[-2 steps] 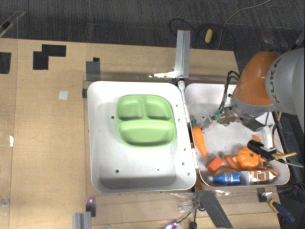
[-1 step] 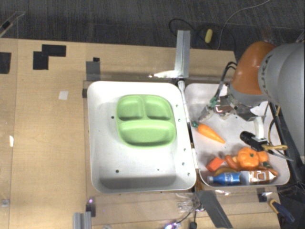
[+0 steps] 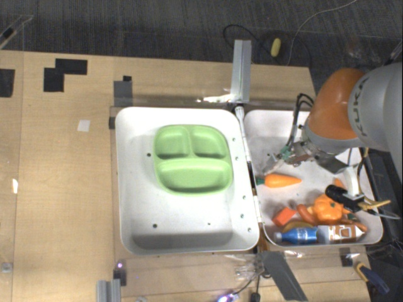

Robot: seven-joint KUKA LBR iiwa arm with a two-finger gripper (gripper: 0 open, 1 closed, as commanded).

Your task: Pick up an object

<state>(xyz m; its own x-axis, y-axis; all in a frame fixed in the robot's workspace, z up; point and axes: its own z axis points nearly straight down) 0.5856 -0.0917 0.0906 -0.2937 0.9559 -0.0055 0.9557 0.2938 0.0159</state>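
Nearest the camera, along the near wall of the right bin [image 3: 375,233], a blue-capped bottle [image 3: 321,234] is seen lying on its side, with a red block [image 3: 284,216] and an orange toy [image 3: 325,210] just behind it. Beyond these, near the wall shared with the left bin [image 3: 129,187], a toy carrot [image 3: 281,181] is found, its long axis running across the right bin, tip toward the arm's side. The gripper [image 3: 291,155] is held just beyond the toy carrot, toward the right bin's far wall, and slightly to its tip side. Whether it is spread or closed cannot be told; nothing is seen held. A short descent toward the near wall is judged to be required. A green divided tray [image 3: 192,157] is laid in the left bin.
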